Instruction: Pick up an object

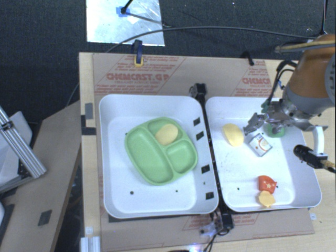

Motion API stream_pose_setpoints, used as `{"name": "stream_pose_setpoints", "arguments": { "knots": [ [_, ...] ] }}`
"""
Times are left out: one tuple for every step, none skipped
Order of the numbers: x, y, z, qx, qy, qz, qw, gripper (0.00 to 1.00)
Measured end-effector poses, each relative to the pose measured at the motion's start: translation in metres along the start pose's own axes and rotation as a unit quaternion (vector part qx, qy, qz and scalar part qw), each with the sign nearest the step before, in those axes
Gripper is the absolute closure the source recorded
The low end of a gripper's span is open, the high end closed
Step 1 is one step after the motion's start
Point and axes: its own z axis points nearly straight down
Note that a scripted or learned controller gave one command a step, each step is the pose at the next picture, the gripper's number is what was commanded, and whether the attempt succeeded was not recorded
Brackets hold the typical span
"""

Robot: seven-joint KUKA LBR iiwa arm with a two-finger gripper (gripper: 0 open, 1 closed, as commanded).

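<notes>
- Down at the front edge of the right bin (307,193) sit a small orange piece (266,199) and a red piece (267,183), touching.
- Bare white floor spreads left of them.
- Up higher, the gripper (259,135) hangs over a little silver box (259,144); I cannot tell its grip.
- Just beside it lies a yellow lump (233,135).
- Over in the left bin (113,161), a green tray (157,156) holds a yellow ball (167,134).

I count two white bins (107,140) (304,190). In the left one I see one green tray (152,164) with one yellow piece (167,134). In the right one I see four things (all small): one yellow lump (233,135), one silver packet (260,144), one red piece (266,182), one orange piece (266,198).
</notes>
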Motion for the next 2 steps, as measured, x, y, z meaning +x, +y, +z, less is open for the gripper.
{"name": "stream_pose_setpoints", "arguments": {
  "knots": [
    [0.000,0.003,-0.008,-0.007,-0.001,-0.001,1.0000,0.00],
    [-0.004,0.003,0.054,-0.005,-0.001,0.000,1.0000,0.00]
  ]
}}
